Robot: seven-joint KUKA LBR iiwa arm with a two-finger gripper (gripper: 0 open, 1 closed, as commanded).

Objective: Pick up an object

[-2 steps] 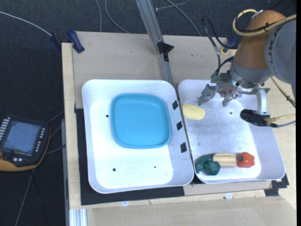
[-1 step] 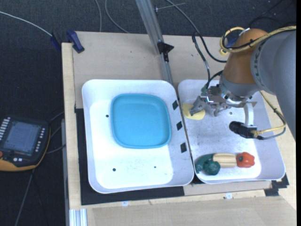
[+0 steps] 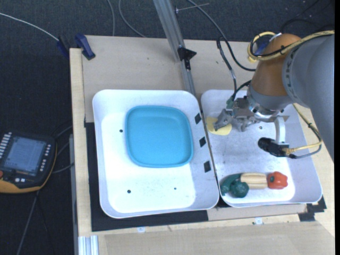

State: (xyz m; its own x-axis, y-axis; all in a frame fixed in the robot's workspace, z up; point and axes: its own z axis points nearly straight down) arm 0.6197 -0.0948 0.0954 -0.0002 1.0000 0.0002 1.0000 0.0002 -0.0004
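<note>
My gripper [image 3: 232,119] is low over the upper left part of the right bin [image 3: 303,158], reaching in from the right. A pale yellow object [image 3: 218,126] lies right at its tip, against the bin's left wall, partly covered by the gripper. Whether it is held I cannot tell. Along the bin's front edge lie a dark green object [image 3: 235,187], a tan cylinder [image 3: 254,180] and a red object [image 3: 277,180], touching in a row.
The left bin [image 3: 109,158] holds a light blue square plate [image 3: 159,135]. A slanted metal pole [image 3: 172,25] rises behind the bins. A handheld control pendant [image 3: 24,158] lies on the floor at the far left.
</note>
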